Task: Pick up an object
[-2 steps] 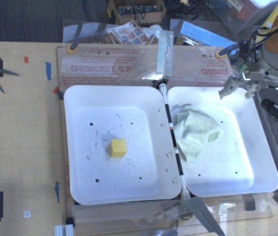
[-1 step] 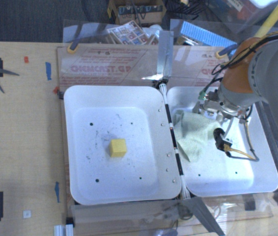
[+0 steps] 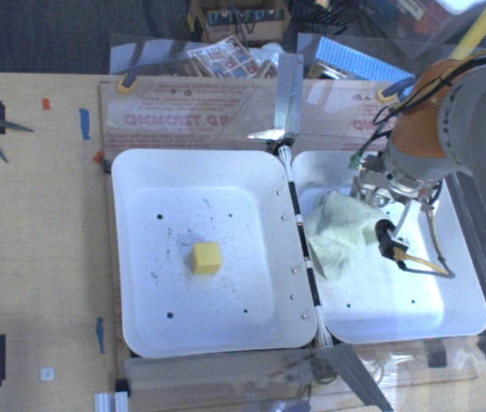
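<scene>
- Clearly, the end effector (image 3: 375, 197) hung low in the right bin (image 3: 449, 316), at the edge of a crumpled pale green cloth (image 3: 339, 230) that lay just beside and below it; whether it was spread or pressed together could not be told from this angle.
- To grip well, it likely needed to come straight down onto a raised fold of the cloth, not its thin flat edge.
- A yellow foam cube (image 3: 207, 257) sat well apart, across the divider (image 3: 301, 230) in the left bin (image 3: 140, 316), with bare floor all round it.
- The divider ran close behind the cloth, so room on that side looked tight; the near half of the right bin offered open floor.
- A dark cable (image 3: 415, 260) dangled beside the wrist and could snag.
</scene>
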Robot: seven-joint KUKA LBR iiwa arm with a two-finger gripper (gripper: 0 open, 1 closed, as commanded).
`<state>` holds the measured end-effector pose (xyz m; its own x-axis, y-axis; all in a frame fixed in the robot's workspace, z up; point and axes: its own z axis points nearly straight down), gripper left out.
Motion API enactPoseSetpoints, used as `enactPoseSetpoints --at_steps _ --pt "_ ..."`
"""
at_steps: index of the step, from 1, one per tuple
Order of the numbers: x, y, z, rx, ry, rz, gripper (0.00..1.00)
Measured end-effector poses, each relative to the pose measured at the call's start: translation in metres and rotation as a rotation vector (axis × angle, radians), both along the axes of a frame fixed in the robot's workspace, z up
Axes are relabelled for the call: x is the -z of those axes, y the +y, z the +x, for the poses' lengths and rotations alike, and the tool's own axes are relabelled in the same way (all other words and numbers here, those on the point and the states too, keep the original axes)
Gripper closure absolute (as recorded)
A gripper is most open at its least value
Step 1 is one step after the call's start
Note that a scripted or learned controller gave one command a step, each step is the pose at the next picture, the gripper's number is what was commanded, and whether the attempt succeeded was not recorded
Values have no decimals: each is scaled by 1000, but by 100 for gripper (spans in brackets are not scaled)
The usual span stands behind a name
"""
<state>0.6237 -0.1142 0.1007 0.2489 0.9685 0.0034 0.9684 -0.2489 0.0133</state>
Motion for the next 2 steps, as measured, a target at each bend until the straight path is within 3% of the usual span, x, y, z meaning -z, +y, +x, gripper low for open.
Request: enactPoseSetpoints --at_steps 1,2 --pt "11 23 18 343 4 0 100" --pt "12 22 45 696 8 5 100"
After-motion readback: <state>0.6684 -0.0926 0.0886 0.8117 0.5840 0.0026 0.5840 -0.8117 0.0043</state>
